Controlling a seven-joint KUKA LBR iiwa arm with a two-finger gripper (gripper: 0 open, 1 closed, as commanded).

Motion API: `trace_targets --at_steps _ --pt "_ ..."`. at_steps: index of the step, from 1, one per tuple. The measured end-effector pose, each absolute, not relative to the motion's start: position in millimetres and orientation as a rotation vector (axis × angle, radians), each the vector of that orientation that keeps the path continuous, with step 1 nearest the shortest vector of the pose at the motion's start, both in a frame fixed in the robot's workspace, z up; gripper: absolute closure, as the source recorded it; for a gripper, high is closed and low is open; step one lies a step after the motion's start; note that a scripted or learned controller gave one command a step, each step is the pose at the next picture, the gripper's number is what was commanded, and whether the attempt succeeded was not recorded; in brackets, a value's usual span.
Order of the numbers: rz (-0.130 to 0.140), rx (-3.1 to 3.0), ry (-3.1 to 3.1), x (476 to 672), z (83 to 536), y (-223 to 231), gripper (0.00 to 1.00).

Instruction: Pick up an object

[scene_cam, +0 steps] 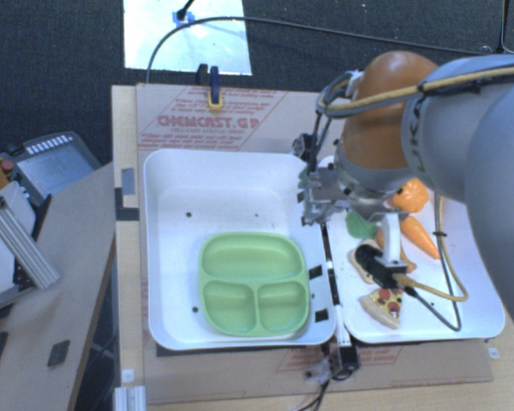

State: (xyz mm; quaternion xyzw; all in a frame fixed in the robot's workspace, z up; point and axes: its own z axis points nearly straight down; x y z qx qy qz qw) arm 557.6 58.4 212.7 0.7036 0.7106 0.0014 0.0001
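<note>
My gripper (pixel 319 202) hangs under the orange wrist band, over the wall between the two bins, at the right bin's left edge. In the right bin (pixel 484 319) lie an orange carrot (pixel 420 235), a second orange piece (pixel 412 197) behind it, a small green piece (pixel 358 225) right beside the gripper, and a toy pizza slice (pixel 384 306) near the front. The arm hides much of the right bin's back half. Nothing shows in the gripper's grasp.
A green divided plate (pixel 254 282) lies at the front of the left bin (pixel 167 229), whose back half is bare white floor. Cardboard (pixel 207 120) lies under both bins. A grey bench with a metal rail (pixel 17 238) stands to the left.
</note>
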Motion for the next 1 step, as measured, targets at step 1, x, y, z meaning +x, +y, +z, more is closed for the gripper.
trace_targets --at_steps 1 --pt "0.005 2.21 2.232 561.5 213.4 108.5 1.0"
